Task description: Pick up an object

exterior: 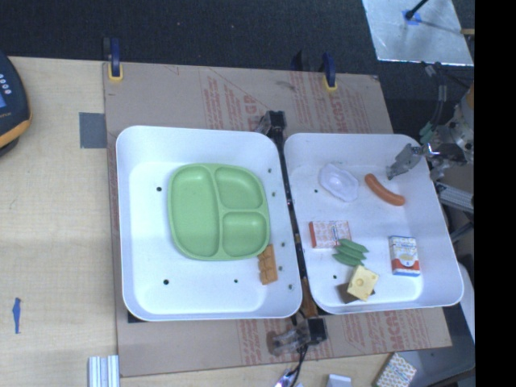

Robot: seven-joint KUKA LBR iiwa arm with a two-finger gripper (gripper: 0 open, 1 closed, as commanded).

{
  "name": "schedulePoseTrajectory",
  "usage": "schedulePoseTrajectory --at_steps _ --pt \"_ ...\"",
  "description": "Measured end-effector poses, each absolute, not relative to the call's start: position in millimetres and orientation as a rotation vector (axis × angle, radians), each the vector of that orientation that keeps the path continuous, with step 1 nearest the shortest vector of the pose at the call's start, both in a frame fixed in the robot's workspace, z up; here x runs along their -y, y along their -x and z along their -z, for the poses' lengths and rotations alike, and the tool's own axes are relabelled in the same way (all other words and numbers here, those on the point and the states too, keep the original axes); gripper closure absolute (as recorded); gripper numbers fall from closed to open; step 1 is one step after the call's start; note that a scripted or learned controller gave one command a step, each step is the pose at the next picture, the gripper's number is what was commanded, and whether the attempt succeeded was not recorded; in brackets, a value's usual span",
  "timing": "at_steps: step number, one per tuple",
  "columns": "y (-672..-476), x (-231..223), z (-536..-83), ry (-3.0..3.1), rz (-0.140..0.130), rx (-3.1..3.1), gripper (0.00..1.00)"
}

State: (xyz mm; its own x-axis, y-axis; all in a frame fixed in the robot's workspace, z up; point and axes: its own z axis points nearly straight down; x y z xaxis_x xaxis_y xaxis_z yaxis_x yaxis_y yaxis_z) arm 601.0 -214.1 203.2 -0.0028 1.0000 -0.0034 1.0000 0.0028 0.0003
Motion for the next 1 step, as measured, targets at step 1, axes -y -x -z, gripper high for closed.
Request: schedulePoseTrajectory --at_steps 1 --pt "-616.0 210.1 -94.0 -2.218 0.011 -2.237 0.00"
